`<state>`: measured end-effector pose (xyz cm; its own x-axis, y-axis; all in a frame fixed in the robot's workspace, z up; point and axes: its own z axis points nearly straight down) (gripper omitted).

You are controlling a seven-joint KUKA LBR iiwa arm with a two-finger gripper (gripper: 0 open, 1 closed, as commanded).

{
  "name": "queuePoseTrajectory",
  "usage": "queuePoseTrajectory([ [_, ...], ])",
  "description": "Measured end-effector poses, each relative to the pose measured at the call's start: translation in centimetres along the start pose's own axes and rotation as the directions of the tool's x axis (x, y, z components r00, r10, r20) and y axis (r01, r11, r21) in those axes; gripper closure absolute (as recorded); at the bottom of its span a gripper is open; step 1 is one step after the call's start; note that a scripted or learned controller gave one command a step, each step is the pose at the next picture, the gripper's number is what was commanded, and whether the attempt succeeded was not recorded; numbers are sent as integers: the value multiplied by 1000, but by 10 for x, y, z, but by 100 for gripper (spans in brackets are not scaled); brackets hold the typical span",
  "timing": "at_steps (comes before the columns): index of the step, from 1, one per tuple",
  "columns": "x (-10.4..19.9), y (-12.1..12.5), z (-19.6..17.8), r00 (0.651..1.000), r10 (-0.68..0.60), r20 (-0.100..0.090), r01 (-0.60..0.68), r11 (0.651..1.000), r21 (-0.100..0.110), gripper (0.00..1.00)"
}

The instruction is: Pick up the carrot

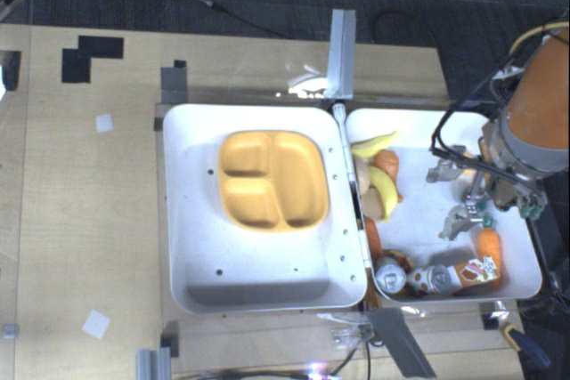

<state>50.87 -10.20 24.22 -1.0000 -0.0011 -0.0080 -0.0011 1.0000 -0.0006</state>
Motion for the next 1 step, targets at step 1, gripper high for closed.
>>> queuePoseTrajectory([
  [1,-10,-48,91,996,86,-7,-86,996,0,0],
])
